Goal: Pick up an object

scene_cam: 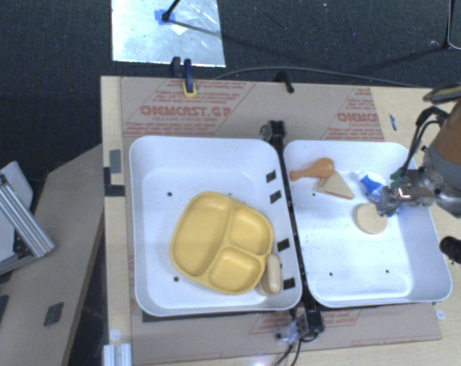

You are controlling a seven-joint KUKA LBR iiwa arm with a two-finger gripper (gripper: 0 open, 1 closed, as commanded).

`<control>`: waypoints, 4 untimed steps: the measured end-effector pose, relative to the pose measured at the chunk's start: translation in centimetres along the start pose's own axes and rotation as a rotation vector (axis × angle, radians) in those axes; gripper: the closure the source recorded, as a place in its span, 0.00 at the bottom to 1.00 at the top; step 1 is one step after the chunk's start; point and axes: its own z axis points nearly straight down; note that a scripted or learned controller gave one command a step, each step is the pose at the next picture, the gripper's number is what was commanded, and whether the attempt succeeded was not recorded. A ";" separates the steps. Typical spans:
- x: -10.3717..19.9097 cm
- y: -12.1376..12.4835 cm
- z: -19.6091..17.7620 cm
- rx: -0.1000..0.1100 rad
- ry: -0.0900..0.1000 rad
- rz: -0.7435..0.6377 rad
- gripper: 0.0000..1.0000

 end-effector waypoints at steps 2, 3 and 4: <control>10.4 1.7 1.3 0.004 0.004 -0.006 1.00; 15.9 2.3 -0.5 0.002 0.004 -0.006 1.00; 21.4 3.8 -1.4 0.001 0.004 -0.006 1.00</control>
